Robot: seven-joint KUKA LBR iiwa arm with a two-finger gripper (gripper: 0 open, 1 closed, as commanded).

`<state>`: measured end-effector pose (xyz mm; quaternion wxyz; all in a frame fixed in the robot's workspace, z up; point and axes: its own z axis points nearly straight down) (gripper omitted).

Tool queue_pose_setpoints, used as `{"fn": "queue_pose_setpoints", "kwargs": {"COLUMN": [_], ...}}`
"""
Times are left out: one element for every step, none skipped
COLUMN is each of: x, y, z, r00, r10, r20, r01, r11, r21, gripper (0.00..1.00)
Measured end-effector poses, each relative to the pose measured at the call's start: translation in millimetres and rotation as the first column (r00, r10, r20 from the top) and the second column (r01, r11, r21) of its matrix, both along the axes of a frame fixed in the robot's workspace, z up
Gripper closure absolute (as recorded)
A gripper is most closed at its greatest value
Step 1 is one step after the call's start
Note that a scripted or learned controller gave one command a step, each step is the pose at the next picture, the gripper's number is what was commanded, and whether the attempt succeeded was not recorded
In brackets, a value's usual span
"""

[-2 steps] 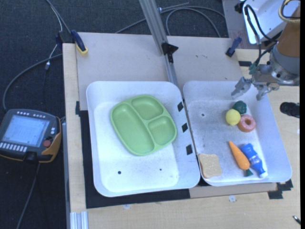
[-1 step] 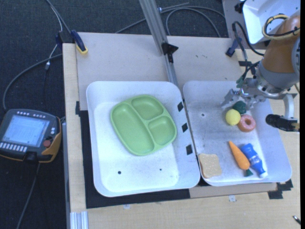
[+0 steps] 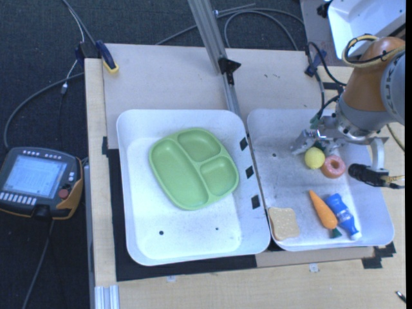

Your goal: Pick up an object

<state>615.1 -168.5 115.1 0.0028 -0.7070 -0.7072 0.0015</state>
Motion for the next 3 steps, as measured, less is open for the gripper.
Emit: {"fn": "queue_pose_setpoints", "kwargs": {"x": [3.1, 5.0, 6.7], "y": [-0.6, -9.7, -9.8], "z": [16.3, 65.8, 121.0], "r00": [1.000, 1.000, 1.000], "r10": [0.000, 0.000, 0.001], "r20": [0.011, 0.013, 0.014], "r01": [0.000, 0.001, -0.001], "r11": [1.000, 1.000, 1.000], "r21": [-0.003, -0.004, -0.004], "gripper": [1.00, 1.00, 1.00]}}
